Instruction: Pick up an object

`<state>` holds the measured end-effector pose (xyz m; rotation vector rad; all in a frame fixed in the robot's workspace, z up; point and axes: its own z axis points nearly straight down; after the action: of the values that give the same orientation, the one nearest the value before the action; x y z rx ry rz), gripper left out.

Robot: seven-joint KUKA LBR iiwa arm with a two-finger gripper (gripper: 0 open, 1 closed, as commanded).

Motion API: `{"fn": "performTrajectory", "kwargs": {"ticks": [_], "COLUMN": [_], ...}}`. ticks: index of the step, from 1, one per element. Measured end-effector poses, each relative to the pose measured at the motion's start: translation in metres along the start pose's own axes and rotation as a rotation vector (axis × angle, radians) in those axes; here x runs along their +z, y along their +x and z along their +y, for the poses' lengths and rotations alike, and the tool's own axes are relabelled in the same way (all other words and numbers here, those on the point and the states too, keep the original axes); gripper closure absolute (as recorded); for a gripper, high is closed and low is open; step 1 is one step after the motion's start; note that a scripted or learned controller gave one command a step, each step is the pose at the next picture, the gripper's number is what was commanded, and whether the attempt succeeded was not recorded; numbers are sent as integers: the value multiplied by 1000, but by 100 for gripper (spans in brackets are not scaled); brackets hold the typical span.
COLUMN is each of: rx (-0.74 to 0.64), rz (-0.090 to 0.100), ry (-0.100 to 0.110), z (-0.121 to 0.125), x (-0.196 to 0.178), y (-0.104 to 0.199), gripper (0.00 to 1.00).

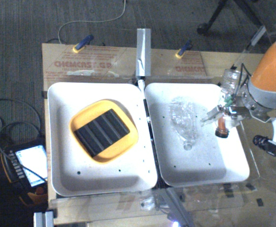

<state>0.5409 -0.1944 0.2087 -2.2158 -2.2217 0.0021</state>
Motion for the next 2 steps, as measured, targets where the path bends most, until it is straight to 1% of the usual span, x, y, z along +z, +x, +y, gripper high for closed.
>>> {"fn": "performTrajectory", "kwargs": {"ticks": [1, 2], "rx": [-69, -130], "rz": [-4, -6], "ry": [0, -2], "z": [49, 72], "x": [42, 43], "y": [-24, -28], "gripper": [0, 0]}}
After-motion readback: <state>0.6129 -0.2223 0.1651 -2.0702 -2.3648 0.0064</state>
